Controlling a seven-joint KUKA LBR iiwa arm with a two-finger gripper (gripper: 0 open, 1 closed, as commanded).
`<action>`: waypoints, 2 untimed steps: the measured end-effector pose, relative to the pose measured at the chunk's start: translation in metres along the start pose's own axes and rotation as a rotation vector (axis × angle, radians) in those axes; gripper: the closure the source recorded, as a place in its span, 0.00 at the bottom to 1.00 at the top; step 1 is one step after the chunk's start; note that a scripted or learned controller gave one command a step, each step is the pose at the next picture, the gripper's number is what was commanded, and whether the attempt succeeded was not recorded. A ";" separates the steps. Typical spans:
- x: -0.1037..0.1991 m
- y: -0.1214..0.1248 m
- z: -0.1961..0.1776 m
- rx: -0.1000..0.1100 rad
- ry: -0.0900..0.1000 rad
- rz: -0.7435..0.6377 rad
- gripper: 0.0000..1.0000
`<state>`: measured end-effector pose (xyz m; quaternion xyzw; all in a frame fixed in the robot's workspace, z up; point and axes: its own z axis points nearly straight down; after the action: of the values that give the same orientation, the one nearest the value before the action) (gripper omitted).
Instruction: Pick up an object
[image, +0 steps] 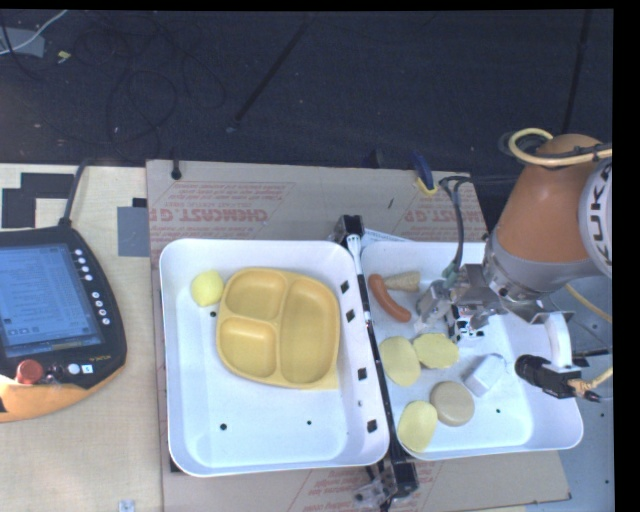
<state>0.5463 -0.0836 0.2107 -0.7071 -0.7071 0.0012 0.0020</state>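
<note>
My gripper (452, 302) hangs low over the right bin (545, 432), near its back middle, below the orange band of the arm. Just left of it lie a red-brown sausage (389, 297) and a beige piece (404, 281). In front of it rest two pale yellow discs (399, 360) (436, 350). Nearer the front sit a third yellow piece (418, 425), a tan disc (452, 402) and a small white block (485, 375). Nothing shows as held.
The left bin (190, 440) holds a yellow divided plate (278, 326) and a small yellow ball (207, 288). A black divider with clamps (365, 330) runs between the bins. A control tablet (50, 305) lies at far left. Cables trail by the arm at right.
</note>
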 end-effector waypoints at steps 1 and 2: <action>-0.022 0.024 0.103 -0.015 -0.004 0.000 0.00; -0.013 0.092 0.122 -0.003 -0.001 -0.002 0.00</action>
<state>0.6374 -0.0967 0.0882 -0.7065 -0.7077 0.0006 0.0004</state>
